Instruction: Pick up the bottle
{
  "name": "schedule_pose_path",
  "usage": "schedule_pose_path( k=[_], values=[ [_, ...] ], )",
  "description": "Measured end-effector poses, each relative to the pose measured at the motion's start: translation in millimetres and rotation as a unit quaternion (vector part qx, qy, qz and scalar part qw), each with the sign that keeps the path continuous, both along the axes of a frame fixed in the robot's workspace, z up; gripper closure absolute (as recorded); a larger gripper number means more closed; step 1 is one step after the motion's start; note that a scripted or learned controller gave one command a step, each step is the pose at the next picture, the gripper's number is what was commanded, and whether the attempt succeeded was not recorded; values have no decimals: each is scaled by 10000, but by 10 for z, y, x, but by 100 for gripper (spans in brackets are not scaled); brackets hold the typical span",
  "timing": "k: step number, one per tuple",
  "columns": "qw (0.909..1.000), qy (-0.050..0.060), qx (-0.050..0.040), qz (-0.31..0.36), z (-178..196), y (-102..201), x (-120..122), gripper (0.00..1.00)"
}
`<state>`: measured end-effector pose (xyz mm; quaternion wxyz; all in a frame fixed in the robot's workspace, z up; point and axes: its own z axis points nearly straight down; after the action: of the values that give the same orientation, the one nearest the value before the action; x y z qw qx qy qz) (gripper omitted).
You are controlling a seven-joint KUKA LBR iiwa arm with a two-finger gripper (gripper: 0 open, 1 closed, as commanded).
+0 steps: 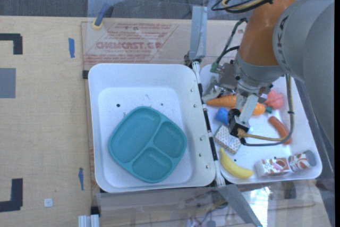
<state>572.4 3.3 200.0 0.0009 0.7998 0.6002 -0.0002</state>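
Robot end effector (pixel 229 85) hovers over a toy-filled white bin (pixel 255 154); the bottle (pixel 284 165) lies well apart from it.
The bottle rests on its side, below and right of the end effector, near a banana (pixel 235 166). It looks like light, stiff, smooth plastic and seems likely to roll, so grip across its middle. Whether the end effector is released or clenched cannot be told.

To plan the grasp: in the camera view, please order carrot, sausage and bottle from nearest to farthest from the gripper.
1. Carrot, just beside the gripper.
2. Sausage, farther to the view's right.
3. Bottle, lying at the lower right corner of the right bin.
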Motion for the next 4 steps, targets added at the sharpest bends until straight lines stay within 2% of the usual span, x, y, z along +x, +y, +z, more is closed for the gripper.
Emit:
schedule_pose_path(
  k=[1,2,3,4],
  values=[
    [9983,28,11,-576,-164,-371,-531,0],
    [9999,24,16,141,-665,-1024,-305,0],
    [9874,-19,5,1584,-1111,-1001,12,0],
    [9877,-28,-2,1561,-1015,-1025,14,100]
  ],
)
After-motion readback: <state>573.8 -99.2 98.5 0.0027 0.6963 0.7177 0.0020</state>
